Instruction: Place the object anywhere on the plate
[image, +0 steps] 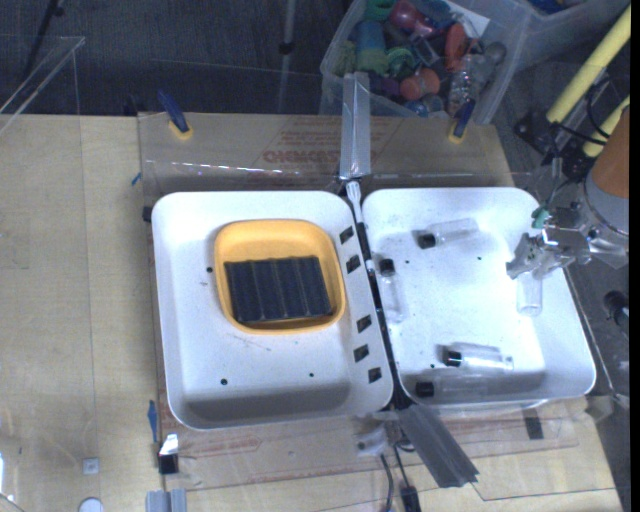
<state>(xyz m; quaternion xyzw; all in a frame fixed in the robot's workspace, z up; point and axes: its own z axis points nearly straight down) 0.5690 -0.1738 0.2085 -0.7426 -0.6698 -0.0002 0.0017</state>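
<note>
Right now the pincer (530, 262) hangs over the right bin's (570, 370) far edge, clenched on one clear tube (529, 290) hanging down, well apart from the yellow plate (275, 236) in the left bin (180, 330).

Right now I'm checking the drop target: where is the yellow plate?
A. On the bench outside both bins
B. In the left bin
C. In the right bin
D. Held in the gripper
B: the yellow plate lies flat inside the left bin, with a dark ribbed block on it, while the gripper is at the right bin's far edge.
</note>
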